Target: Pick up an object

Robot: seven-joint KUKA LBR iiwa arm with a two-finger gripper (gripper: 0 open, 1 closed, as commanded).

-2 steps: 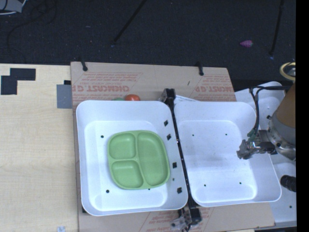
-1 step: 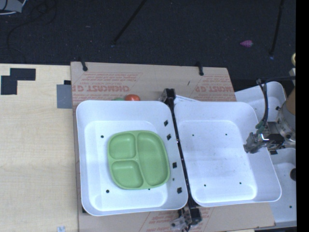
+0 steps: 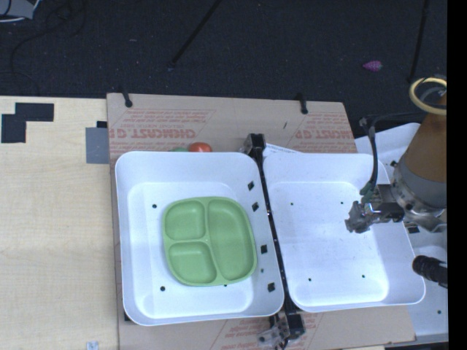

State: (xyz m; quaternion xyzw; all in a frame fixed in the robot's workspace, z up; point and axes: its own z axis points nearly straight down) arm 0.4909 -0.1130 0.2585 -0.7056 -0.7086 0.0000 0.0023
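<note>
Green tray (image 3: 209, 240) flat, centre of left bin (image 3: 139, 188), clear of walls. Gripper (image 3: 358, 220) over right bin (image 3: 321, 290) near right edge; fingers state unclear.

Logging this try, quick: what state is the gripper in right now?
Gripper: over the right bin, nothing visibly held; open or shut cannot be told.

Cardboard sheet (image 3: 219, 122) under my bins: red print, mirrored and upside down, too garbled to read surely. More red print at its near edge, illegible.
</note>
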